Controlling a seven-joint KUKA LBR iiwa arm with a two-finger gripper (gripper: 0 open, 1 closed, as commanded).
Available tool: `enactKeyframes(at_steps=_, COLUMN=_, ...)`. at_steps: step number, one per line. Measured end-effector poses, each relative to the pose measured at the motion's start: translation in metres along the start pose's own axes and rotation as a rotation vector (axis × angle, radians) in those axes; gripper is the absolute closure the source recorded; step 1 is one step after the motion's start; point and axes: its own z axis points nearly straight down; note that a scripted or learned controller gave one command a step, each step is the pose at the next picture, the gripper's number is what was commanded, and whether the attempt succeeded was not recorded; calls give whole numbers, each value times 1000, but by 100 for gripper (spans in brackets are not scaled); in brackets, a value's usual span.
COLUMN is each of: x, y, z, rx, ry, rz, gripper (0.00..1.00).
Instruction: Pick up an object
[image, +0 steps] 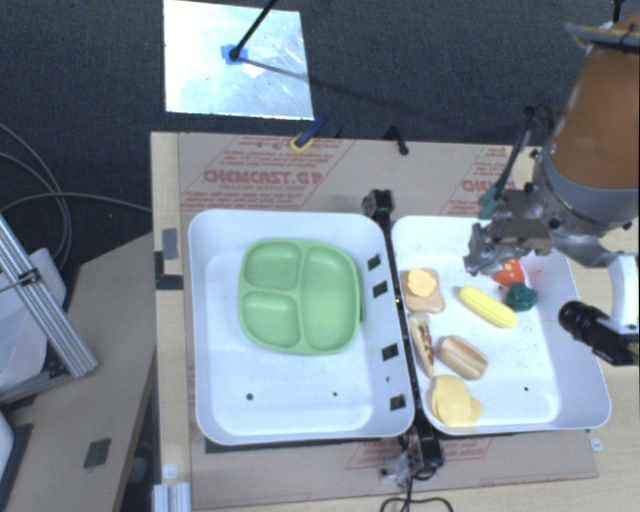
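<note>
1. My arm (600, 110) enters from the upper right, cut off by the frame edge; its bulk hides the far right corner of the right bin (570, 395).
2. My gripper (497, 255) hangs over the upper part of that bin. My jaws are lost in grey metal and shadow; I cannot tell if they are apart or closed, or on anything.
3. Left bin (215, 400), well to my left: green divided plate (300, 296) lying flat.
4. Just beside my jaws, lower right: red piece (511, 272), partly hidden by me, and a dark green piece (521, 296), too small to name.
5. Below my jaws: yellow corn (487, 306). Further below: bun-like piece (463, 356), yellow slice (454, 400).
6. Lower left of my jaws, by the divider: orange-topped piece (422, 287), thin sandwich-like strip (424, 343), hard to make out.
</note>
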Motion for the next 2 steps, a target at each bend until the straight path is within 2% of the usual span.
enactKeyframes(at_steps=1, x=43, y=-3, z=101, rx=22, ry=1, rz=-9, gripper=100)
enactKeyframes(at_steps=2, x=37, y=1, z=-31, rx=-3, ry=3, rz=-7, gripper=100)
